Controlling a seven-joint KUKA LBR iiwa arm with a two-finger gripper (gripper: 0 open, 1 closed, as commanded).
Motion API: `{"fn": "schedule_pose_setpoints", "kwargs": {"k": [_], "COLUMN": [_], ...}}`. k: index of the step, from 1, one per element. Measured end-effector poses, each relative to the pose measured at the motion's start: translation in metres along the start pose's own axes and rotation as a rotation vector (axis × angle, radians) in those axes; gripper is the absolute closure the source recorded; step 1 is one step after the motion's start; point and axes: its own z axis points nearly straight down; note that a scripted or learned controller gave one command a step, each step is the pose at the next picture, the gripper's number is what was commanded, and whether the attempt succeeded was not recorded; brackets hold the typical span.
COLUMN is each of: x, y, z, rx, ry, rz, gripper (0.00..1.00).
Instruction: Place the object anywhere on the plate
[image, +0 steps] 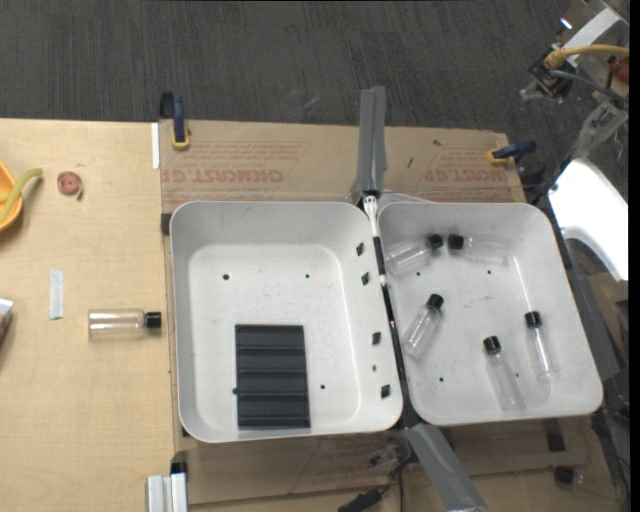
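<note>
So, camera view | black ribbed plate (271, 377) lies flat in the left bin (270, 265), close to its front wall | five clear black-capped vials (422, 325) lie scattered on their sides in the right bin (465, 310), none touching the plate | one spare vial (120, 321) lies on the worktop (90, 230), just left of the left bin

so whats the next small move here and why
Probably bring the arm in over the right bin toward a vial, say the one near its middle: five clear vials lie there, and the black ridged plate in the left bin holds none.
</note>
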Motion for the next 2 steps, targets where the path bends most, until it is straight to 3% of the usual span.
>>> {"fn": "schedule_pose_setpoints", "kwargs": {"k": [1, 2], "x": [-0.080, -0.029], "y": [0.076, 0.006], "z": [0.000, -0.001], "rx": [0.001, 0.001], "ry": [0.001, 0.002], "rz": [0.048, 0.374], "gripper": [0.00, 0.00]}}
